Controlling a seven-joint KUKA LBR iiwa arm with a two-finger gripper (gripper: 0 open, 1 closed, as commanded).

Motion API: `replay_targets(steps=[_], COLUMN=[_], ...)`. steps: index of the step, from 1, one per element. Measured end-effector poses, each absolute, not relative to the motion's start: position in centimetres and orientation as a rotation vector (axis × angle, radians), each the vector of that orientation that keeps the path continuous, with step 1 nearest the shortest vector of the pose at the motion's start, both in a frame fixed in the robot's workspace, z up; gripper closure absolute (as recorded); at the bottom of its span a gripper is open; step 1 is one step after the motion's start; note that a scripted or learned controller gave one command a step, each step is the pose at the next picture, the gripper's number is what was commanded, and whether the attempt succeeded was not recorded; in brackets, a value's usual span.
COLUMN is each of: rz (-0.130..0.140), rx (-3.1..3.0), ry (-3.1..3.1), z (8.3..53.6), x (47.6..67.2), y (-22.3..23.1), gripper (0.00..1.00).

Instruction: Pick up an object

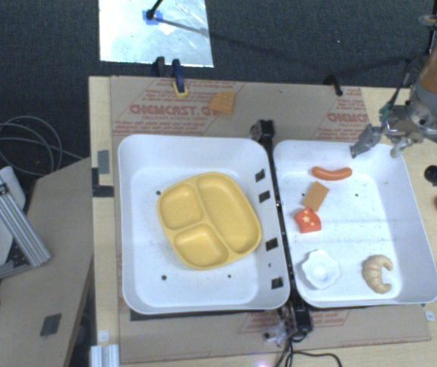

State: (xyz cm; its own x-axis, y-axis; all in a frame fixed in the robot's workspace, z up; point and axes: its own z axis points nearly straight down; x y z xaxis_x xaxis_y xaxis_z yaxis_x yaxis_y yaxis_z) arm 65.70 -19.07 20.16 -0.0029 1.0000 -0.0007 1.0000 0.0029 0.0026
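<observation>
Gripper point(377, 141) upper right of frame, above right bin point(413, 228) far rim; fingers spread apart, nothing between. Sausage point(331, 173) just below-left.

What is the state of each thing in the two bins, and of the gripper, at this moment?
yellow divided plate: lying flat in the left bin, compartments bare.
sausage: lying in the right bin, not held.
orange block: lying beside the red piece, not held.
red piece: resting on the bin floor.
white piece: resting near the front wall.
croissant: lying in the front right corner.
gripper: open, above the right bin's back edge, holding nothing.
</observation>
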Motion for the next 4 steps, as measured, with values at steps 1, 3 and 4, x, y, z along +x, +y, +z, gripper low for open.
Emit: replay_targets(steps=[1,3,4], rz=[-0.005,0.004,0.000], rx=[2.226,2.218,2.220], ry=[2.230,2.220,2.222], z=[10.0,8.5,8.5], x=[59.8,56.0,55.2], y=[-14.5,-10.8,-12.0], gripper=[0.00,0.00,0.00])
